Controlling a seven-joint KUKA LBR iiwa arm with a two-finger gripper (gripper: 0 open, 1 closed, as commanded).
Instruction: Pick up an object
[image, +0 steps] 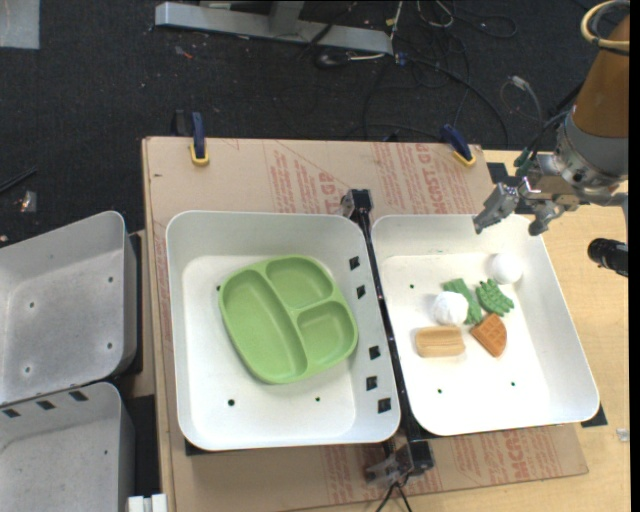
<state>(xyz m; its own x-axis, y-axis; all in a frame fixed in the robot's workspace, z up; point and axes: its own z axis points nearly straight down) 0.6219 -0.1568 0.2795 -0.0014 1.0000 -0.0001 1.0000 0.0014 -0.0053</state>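
My gripper (514, 220) hangs above the far rim of the right bin (560, 400), with its two fingers spread open and nothing between them. Below it in that bin lie a white ball (505, 267), a second white round piece (448, 307), green leafy toys (482, 298), an orange wedge (490, 335) and a tan bread-like block (439, 342). The white ball is the nearest of these to the gripper, a little toward the front of it.
In the left bin (200, 400) rests a green divided plate (288, 318). A black clip strip (372, 300) runs between the two bins. Grey trays (60, 300) stand off the bench at the left. Yellow clamps (199, 152) hold the bench's far edge.
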